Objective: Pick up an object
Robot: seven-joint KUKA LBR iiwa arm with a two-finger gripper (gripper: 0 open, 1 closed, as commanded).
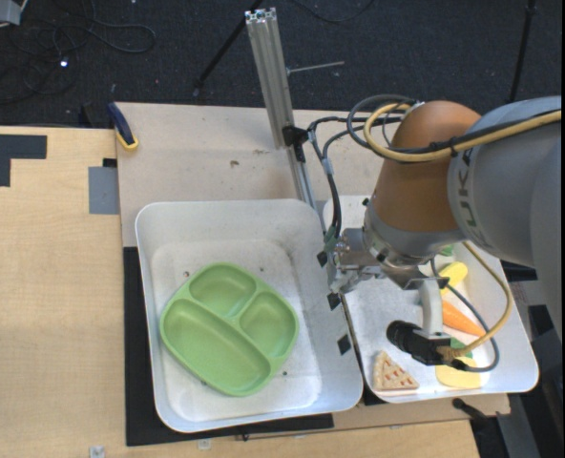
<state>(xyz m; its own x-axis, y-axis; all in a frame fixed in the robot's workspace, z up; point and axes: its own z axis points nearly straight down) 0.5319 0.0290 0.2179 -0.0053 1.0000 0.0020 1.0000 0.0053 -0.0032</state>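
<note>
Camera view, hand (343, 277) hanging over the left rim of the right bin (373, 310), open or closed impossible to tell, waffle wedge (394, 373) lying at that bin's near edge, orange carrot (461, 320) and yellow piece (459, 377) lying further inside it, green divided plate (228, 327) sitting in the left bin (216, 232) beside it.

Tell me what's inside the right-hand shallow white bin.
A tan waffle-textured wedge, an orange stick-shaped piece and yellow pieces; the grey arm covers the bin's far half.

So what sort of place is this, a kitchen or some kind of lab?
Probably a robotics lab bench: a grey-and-orange robot arm works at two white bins, an aluminium post stands behind, and cables trail across the dark floor.
</note>
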